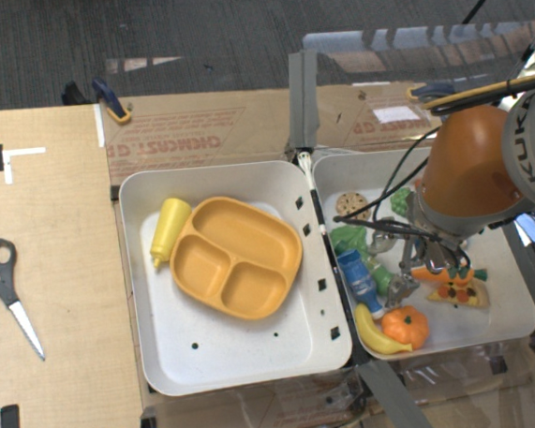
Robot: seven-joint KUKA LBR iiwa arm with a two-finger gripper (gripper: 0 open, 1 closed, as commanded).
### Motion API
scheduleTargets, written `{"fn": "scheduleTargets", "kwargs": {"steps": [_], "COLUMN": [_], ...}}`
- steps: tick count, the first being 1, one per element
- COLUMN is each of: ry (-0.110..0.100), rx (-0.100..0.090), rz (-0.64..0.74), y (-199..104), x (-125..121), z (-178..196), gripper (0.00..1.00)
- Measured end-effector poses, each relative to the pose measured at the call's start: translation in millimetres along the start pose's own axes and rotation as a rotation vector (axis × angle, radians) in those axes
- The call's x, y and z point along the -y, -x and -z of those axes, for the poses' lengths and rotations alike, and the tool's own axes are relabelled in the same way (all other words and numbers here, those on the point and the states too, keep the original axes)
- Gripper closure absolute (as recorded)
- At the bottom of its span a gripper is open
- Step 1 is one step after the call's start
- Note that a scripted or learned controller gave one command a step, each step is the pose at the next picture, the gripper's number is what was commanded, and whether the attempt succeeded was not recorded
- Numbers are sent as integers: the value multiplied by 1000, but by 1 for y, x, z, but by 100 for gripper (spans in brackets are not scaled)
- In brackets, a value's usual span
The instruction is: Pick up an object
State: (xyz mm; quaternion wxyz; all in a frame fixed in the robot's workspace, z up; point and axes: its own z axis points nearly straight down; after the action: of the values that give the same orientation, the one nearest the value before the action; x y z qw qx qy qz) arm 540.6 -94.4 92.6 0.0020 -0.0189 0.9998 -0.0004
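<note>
My gripper (407,278) hangs low in the right bin (504,327) under the orange wrist band, over a pile of toy food. Just left of it lies a blue bottle (359,280). In front of it sit an orange pumpkin (405,327) and a yellow banana (375,333). A carrot-coloured toy (458,286) lies to its right. Green leafy pieces (349,239) and a round cookie (350,204) rest further back. Cables and the wrist hide the fingertips.
The left bin (169,359) holds an orange divided plate (235,256) and a yellow bottle (167,229) against its left edge. Scissors (7,290) lie on the wooden bench at the far left. A metal divider stands between the bins.
</note>
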Motion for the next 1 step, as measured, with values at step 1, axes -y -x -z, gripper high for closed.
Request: {"fn": "scheduleTargets", "kwargs": {"steps": [1], "ry": [-1], "rx": [1], "rz": [42], "y": [-10], "x": [5], "z": [0], "gripper": [0]}}
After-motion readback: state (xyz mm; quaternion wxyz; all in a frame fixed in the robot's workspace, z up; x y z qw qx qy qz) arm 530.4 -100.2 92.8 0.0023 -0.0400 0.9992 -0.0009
